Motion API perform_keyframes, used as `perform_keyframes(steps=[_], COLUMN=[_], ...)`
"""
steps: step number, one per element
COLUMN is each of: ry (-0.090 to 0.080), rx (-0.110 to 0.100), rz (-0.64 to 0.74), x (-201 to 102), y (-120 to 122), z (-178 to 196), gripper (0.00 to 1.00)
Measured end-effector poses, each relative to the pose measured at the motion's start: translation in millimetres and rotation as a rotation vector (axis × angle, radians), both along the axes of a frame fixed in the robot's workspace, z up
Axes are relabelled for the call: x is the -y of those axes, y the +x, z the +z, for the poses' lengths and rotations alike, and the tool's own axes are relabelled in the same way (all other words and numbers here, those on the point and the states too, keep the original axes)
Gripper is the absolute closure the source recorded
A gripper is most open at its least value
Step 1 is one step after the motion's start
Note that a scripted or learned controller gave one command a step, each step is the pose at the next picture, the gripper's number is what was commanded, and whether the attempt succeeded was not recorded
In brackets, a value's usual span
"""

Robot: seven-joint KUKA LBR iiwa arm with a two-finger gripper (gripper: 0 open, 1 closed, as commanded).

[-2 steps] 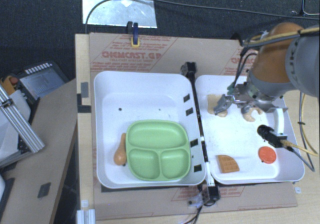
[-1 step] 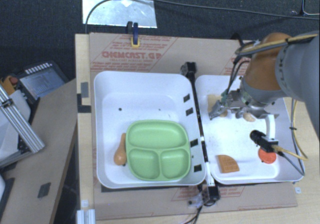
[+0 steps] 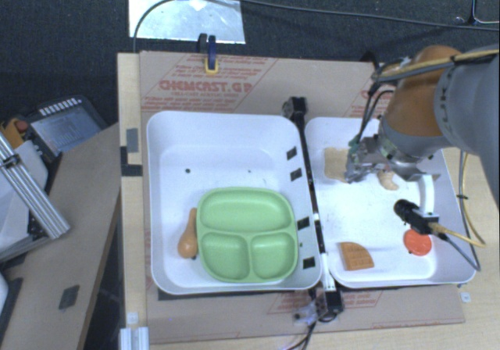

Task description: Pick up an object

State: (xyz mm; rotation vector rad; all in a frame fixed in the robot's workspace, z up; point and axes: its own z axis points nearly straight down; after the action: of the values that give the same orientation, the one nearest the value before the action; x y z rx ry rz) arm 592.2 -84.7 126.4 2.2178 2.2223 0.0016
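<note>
From above, the bench holds two shallow white bins side by side. The big grey robot arm (image 3: pixel 469 106) comes in from the right, with its orange band (image 3: pixel 418 102) sitting just above the wrist. The arm bends down over the right white bin (image 3: pixel 449 270), and the wrist points down and a little to the left. The gripper (image 3: pixel 355 171) is low in the back part of this bin, near the wall between the two bins.

A flat, pale beige piece like a slice of bread (image 3: pixel 334 162) lies right at the tip of the gripper, on its left side. It looks like it is touching the gripper, but I cannot tell if the gripper is open or closed, or if it has hold of the piece.

A small pale lump (image 3: pixel 387 181) lies just on the other side of the gripper. A brown square cracker-shaped piece (image 3: pixel 355 255) lies near the front of the same bin, well apart from the gripper. A round orange-red thing (image 3: pixel 419 243) sits to the right of it.

The left white bin (image 3: pixel 168 184) holds a light green plastic plate with three sections (image 3: pixel 246 233) near the front. A tan pear-shaped toy (image 3: pixel 189 237) lies just beside the plate's left edge.
</note>
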Motion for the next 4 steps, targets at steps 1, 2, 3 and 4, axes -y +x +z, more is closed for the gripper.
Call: perform_keyframes(steps=[1, 2, 3, 4], ry=[0.000, 0.000, 0.000, 0.002], rx=[0.004, 0.005, 0.003, -0.001], rz=[0.001, 0.003, 0.003, 0.006], x=[2.1, -8.3, -8.1, -56.0], y=[5.2, 8.2, 9.5, -13.0], z=[44.3, 97.2, 130.0, 133.2], gripper=[1.00, 1.00, 1.00, 1.00])
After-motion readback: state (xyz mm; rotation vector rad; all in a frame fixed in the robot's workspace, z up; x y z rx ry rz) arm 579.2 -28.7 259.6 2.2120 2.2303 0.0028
